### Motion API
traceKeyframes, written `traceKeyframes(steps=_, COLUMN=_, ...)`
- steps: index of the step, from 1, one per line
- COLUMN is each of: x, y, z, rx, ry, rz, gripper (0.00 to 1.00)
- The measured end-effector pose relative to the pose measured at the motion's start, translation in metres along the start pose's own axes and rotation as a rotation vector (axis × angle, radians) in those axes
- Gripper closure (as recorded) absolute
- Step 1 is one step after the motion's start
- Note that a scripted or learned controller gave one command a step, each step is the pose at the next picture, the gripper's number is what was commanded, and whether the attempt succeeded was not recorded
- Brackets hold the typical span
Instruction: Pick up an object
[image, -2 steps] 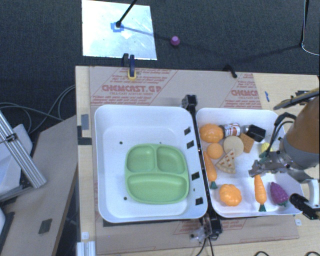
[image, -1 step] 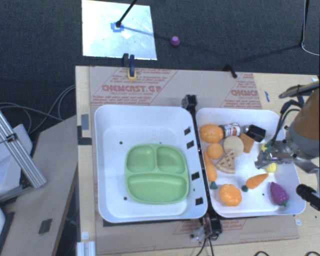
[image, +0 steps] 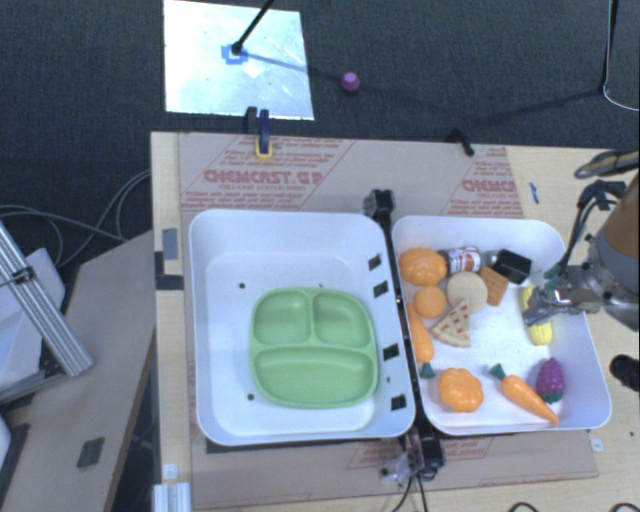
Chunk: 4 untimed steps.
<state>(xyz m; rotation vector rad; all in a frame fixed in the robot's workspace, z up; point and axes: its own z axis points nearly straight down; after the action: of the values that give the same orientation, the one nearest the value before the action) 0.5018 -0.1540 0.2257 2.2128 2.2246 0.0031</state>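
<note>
The right bin (image: 590, 395) holds several toy foods. Among them are an orange (image: 423, 266), a can (image: 463, 260), a pizza slice (image: 453, 325), an orange pepper (image: 460, 390), a carrot (image: 525, 396) and purple grapes (image: 549, 378). A yellow corn piece (image: 540, 328) lies near the bin's right wall. My gripper (image: 545, 303) reaches in from the right and sits low, right over the top of the corn. The corn's upper end is hidden by the gripper.
The left bin (image: 215, 300) holds a green divided plate (image: 313, 347). A black block (image: 512, 265) and a brown block (image: 495, 285) lie just left of the gripper. A second carrot (image: 420, 338) lies along the divider between the bins.
</note>
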Motion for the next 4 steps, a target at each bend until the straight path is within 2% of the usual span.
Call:
traceKeyframes(steps=1, x=0.039, y=0.036, z=-0.004, rx=0.0, ry=0.002, rz=-0.005, gripper=1.0)
traceKeyframes(steps=2, x=0.095, y=0.061, z=-0.008, rx=0.002, ry=0.003, rz=-0.006, gripper=1.0)
traceKeyframes(steps=3, x=0.136, y=0.089, z=0.007, rx=0.003, ry=0.002, rz=-0.004, gripper=1.0)
traceKeyframes(steps=4, x=0.179, y=0.115, z=-0.007, rx=0.001, ry=0.003, rz=-0.004, gripper=1.0)
